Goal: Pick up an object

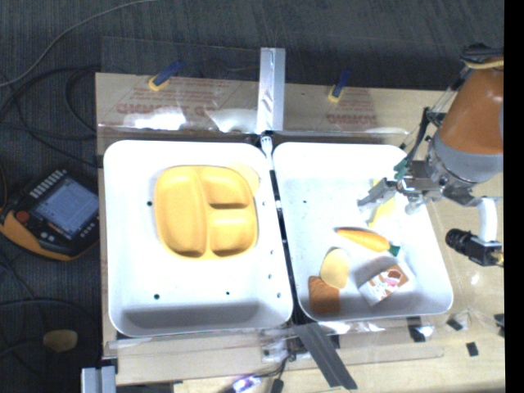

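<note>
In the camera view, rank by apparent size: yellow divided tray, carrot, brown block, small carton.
1. yellow divided tray, by far the largest
2. small carton
3. carrot and brown block: too alike to rank; the carrot is longer and thinner, the block stubbier.

The grey arm, banded in orange above the wrist, is seen entering from the right. The gripper is carried low and pointed leftward, its jaws spread apart with nothing between them.
</note>
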Controlling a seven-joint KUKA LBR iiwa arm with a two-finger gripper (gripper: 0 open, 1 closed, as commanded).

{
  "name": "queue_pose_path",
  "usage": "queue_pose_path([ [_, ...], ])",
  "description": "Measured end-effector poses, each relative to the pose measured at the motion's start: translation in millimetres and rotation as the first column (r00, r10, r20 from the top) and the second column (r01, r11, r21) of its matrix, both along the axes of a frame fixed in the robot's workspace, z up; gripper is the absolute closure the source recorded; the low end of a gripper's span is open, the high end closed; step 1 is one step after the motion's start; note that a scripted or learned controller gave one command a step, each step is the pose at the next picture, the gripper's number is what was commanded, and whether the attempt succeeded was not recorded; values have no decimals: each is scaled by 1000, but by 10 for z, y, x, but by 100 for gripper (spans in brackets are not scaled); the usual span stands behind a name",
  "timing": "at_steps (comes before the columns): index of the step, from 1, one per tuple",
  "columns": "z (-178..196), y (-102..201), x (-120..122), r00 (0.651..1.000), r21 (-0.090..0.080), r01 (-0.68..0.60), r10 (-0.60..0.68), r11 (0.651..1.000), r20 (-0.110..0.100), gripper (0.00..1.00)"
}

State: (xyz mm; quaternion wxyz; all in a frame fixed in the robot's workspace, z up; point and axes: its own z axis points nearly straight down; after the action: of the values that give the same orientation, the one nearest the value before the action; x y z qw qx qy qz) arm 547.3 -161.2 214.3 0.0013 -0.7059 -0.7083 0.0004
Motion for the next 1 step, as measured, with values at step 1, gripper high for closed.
queue_pose_path([
  [1, -96, -66, -601, 996, 1, 93, -93, 996, 0, 0],
])
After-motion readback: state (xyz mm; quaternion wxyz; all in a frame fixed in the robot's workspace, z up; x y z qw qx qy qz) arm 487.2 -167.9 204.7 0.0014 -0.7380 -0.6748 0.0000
